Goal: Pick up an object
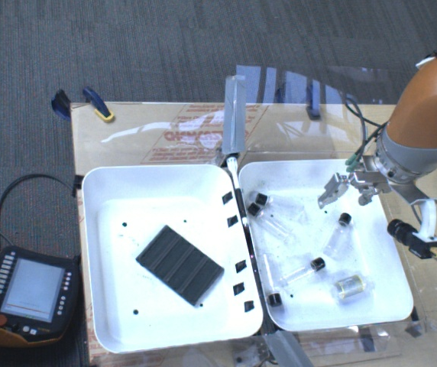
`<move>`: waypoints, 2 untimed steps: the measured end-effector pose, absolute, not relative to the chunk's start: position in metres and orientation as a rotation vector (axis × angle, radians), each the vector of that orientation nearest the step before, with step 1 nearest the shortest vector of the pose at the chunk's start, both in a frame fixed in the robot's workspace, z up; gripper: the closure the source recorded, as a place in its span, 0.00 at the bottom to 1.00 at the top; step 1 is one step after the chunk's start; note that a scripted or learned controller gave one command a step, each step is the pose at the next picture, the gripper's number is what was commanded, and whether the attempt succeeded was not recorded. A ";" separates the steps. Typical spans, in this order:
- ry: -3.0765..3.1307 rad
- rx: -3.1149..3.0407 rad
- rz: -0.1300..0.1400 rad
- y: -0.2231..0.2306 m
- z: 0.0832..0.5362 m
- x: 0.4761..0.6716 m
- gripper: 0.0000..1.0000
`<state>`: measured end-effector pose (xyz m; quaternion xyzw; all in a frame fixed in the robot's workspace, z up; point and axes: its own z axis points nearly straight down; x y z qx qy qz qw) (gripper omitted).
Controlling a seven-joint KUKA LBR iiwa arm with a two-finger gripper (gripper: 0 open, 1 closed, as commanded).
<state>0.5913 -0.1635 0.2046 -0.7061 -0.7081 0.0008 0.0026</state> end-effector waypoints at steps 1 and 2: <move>-2.299 -2.150 -0.007 -0.144 0.117 0.647 0.00; -2.169 -2.296 -0.022 -0.090 0.101 0.651 0.00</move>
